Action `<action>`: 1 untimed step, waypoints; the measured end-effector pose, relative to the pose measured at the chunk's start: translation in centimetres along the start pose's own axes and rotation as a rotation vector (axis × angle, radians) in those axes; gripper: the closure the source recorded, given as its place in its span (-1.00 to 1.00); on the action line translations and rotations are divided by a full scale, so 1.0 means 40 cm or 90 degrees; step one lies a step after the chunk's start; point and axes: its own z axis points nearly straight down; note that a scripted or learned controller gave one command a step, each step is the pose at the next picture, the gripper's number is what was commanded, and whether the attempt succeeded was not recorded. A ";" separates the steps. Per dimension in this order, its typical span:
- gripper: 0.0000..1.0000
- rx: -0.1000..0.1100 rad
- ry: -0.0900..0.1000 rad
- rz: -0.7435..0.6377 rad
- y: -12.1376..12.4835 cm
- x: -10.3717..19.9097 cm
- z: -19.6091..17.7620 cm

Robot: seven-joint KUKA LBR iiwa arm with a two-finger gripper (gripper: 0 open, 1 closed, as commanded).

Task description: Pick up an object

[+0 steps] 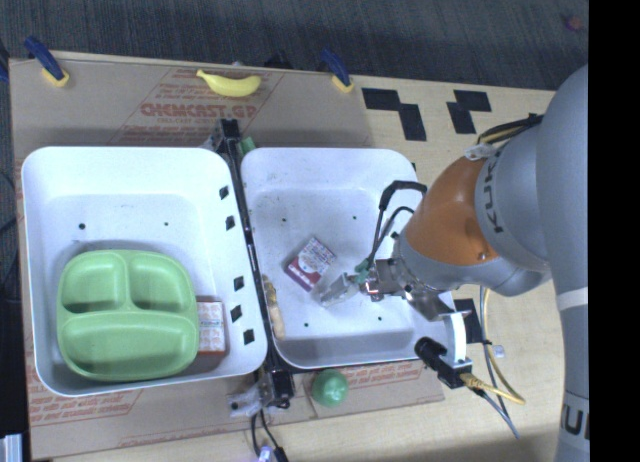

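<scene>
My arm [520,210]: grey with an orange band, entering from the right of the frame and bent down over the right bin
My pincer [345,285]: low in the right bin, right of centre, its tips at a clear crumpled wrapper; whether the tips are apart or together I cannot tell
Clear wrapper [333,288]: on the floor of the right bin, touching or just under my pincer
Red-and-white packet [310,261]: tilted on the right bin's floor, just upper left of the clear wrapper
Right bin [300,175]: white, shallow, centre of the frame
Left bin [110,175]: white, shallow, left of the frame
Green tray [127,314]: three compartments, lower left part of the left bin
Small box [209,324]: brown and white, touching the green tray's right edge
Green ball [328,387]: on the desk, just below the right bin
Banana [229,81]: yellow, on the cardboard above the bins, upper centre
</scene>
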 end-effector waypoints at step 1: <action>-1.00 -0.002 0.000 0.002 0.175 -0.024 -0.002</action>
